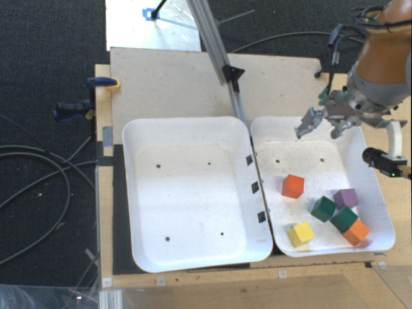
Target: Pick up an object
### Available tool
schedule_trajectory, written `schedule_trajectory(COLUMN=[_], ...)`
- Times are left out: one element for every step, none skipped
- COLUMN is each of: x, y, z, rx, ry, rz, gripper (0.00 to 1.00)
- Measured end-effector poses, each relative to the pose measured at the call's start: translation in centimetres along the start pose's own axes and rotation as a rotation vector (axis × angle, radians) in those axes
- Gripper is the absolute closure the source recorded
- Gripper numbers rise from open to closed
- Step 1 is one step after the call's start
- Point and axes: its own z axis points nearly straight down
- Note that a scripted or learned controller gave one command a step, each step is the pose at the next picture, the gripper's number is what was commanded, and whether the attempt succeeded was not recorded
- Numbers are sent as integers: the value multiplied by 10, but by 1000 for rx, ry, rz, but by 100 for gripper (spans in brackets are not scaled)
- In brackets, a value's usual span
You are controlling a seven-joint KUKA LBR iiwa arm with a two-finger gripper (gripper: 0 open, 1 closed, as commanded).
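Note:
My gripper (323, 125) hangs over the far side of the right bin (386, 219), its two fingers spread apart and nothing between them. Below it in that bin lie several blocks: an orange-red cube (293, 187) nearest the gripper, a yellow cube (300, 234) at the front, two dark green cubes (324, 208) (344, 219), a purple cube (346, 198) and an orange cube (356, 232) in the front right corner. The gripper is well behind all of them and touches none.
The left bin (138, 134) stands beside the right one, with black clips (255, 187) along the shared wall. A slanted metal pole (212, 37) crosses the back of the bench. Blue and yellow clamps (103, 82) sit at the bench's left edge.

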Motion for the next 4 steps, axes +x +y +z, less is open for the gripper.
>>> schedule_trajectory(x=[-9, -9, 64, 148], y=[-57, -53, 33, 63], z=[156, 141, 81, 81], rx=[9, -1, -10, -4], ry=[1, 0, 2, 3], rz=[3, 0, -11, -9], gripper=[0, 100, 100, 100])
